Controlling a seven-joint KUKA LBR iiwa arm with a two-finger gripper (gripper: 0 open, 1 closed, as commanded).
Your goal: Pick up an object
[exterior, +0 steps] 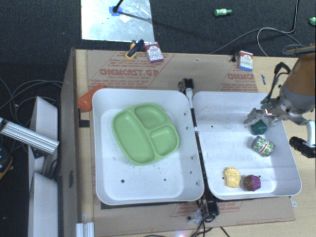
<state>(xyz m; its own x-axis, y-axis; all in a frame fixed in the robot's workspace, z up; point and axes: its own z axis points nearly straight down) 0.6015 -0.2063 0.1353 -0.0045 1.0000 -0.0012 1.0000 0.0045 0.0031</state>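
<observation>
Arm leaning in from three o'clock, pincer (260,116) low over a small teal object (258,128) in the right bin (217,147).

The grey arm with its orange band slants down into the right bin's upper right part, the pale metal pincer splayed wide just above the teal piece, which sits on the bin floor at about two o'clock from the bin's middle; whether a finger touches it, I cannot tell. Just below it lies a rounded green-and-white wrapped thing (262,145). Down at five o'clock a knobbly yellow toy corn (231,177) rests beside a bumpy dark purple lump (252,182). The left bin (106,181) is smooth white plastic and carries a glossy pale green divided plate (145,133) with three compartments. Both bins sit on a brown cardboard-covered worktop (123,70).
</observation>
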